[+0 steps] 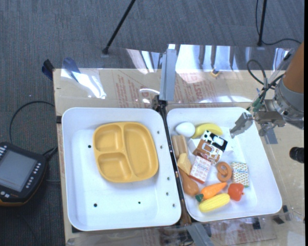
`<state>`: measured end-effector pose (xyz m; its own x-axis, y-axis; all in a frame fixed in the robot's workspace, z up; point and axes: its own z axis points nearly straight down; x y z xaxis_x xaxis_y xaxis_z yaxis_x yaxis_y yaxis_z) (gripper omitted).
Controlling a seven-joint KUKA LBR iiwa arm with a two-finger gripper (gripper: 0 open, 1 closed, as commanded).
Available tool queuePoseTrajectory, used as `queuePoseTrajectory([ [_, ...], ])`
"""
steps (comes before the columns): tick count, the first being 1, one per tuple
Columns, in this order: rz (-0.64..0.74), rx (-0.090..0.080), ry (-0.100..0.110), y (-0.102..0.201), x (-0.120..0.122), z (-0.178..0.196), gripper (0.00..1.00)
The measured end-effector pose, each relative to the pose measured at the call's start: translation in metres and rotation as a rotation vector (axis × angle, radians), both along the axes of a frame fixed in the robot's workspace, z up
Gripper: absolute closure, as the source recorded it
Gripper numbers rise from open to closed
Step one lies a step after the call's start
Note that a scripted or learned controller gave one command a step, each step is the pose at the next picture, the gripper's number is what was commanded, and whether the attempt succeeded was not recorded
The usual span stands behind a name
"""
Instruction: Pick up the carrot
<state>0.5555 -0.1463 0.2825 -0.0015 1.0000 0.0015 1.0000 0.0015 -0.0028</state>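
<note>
Gripper, fingers apart and empty at the right bin's upper edge, should descend lower-left onto the carrot, avoiding the corn.

2 bins, 1 tray, 1 carrot, 1 banana, 1 egg.

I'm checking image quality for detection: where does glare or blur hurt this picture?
Camera view: strong glare washes out the clear sheet on the bench behind the bins; the grey two-finger gripper looks slightly soft; the small orange carrot in the right white bin is evenly lit and sharp.
</note>
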Motion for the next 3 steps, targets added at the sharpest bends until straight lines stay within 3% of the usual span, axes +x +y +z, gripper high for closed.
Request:
queuePoseTrajectory([
  [1, 0.220, 0.004, 0.010, 0.046, -0.082, -0.131, 0.00],
  [2, 0.324, 0.001, 0.000, 0.030, -0.080, -0.196, 0.00],
  [3, 0.318, 0.004, 0.001, 0.029, -0.080, -0.187, 1.00],
])
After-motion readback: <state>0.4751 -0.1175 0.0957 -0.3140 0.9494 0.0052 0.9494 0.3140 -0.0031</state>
